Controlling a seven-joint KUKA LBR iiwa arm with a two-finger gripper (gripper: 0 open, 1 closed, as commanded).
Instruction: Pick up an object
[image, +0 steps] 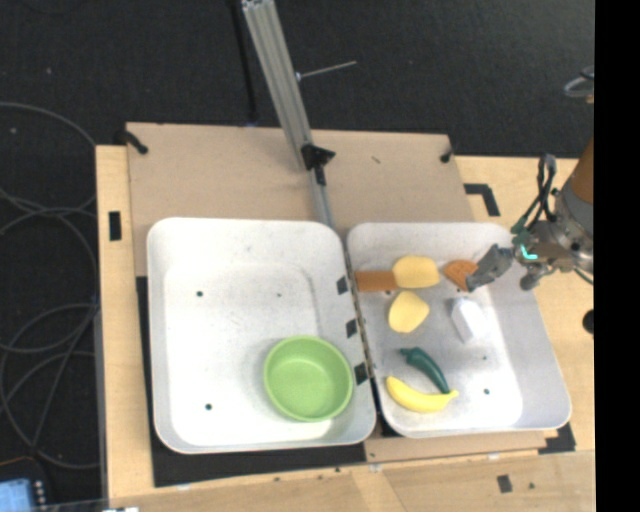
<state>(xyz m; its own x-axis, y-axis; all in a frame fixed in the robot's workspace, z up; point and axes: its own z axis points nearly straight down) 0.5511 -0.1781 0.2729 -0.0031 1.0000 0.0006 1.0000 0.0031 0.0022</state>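
The right bin (530, 370) holds several small objects. Two yellow rounded pieces lie near its middle, one (415, 271) above the other (407, 312). A brown block (374, 281) rests at the bin's left wall. An orange piece (459, 271) lies at the upper right, with a white object (467, 319) just below it. A dark green pepper (427, 368) and a yellow banana (420, 397) sit near the front. My gripper (489, 268) reaches in from the right, low over the bin, its tip right beside the orange piece and above the white object.
The left bin (200, 300) holds a light green bowl (307, 377) at its front right. A slanted metal pole (285, 100) rises behind the bins. The grey wrist (555, 245) hangs over the right bin's right edge.
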